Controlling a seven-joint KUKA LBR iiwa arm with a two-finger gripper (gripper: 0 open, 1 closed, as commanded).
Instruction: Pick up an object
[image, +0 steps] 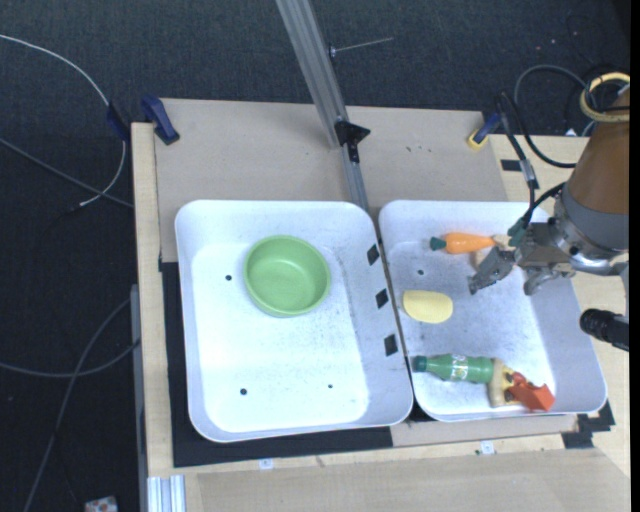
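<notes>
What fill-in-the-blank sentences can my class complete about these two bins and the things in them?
1. The green bowl lies in the ____ bin.
2. The carrot is coloured ____.
3. The yellow piece lies between the carrot and the ____.
4. The gripper hangs over the ____ bin.

Missing words: left; orange; bottle; right

Two bins sit side by side on the table (250, 130). The left bin (200, 330) holds a bowl (287, 275) near its far edge. The right bin (560, 340) holds a carrot (462, 242) at its far edge, a disc (428, 306) toward its left edge, and a bottle (455, 368) and toy (522, 390) along its near edge.
</notes>
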